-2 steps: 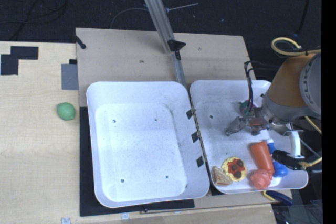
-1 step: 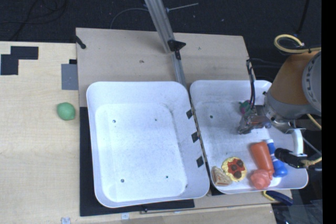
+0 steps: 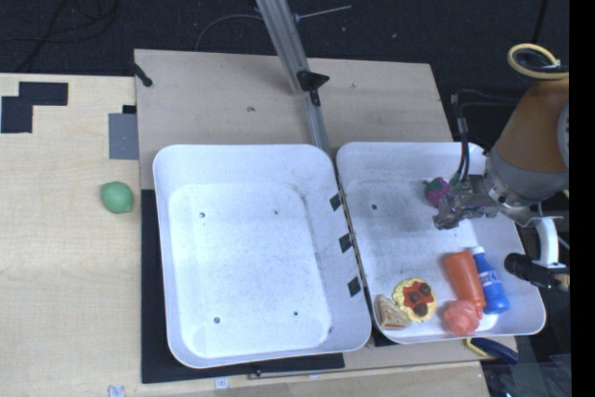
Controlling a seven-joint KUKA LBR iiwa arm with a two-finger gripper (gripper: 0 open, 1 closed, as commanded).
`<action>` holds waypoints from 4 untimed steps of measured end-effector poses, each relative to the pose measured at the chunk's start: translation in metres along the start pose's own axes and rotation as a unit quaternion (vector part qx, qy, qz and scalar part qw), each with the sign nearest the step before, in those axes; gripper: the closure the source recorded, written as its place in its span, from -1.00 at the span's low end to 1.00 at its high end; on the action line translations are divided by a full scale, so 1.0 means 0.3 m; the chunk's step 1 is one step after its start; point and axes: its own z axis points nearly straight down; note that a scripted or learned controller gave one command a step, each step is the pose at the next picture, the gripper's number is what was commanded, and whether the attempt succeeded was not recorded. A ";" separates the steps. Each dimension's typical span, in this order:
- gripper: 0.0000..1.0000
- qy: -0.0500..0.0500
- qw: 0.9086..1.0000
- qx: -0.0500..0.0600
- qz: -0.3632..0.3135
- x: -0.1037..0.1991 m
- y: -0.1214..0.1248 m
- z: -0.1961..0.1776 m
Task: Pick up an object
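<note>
Near edge of right bin: pizza toy beside sandwich wedge, orange-red bottle, blue-white tube touching it. Further back, gripper low over bin floor, just beside purple-green toy; finger state unclear, cannot tell. Left bin alongside. Green ball on tabletop, far left.

**No legible text**

I find no writing, label, brand or number that I can read. The blue and white bottle in my right bin shows colour only, any print too small to tell.
</note>
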 end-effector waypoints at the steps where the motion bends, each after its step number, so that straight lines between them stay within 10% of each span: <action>1: 1.00 0.000 1.000 -0.001 -0.001 0.001 -0.002 -0.209; 2: 1.00 0.000 1.000 -0.001 -0.001 -0.001 0.001 -0.383; 4: 1.00 0.001 1.000 0.002 -0.002 0.378 -0.094 -0.372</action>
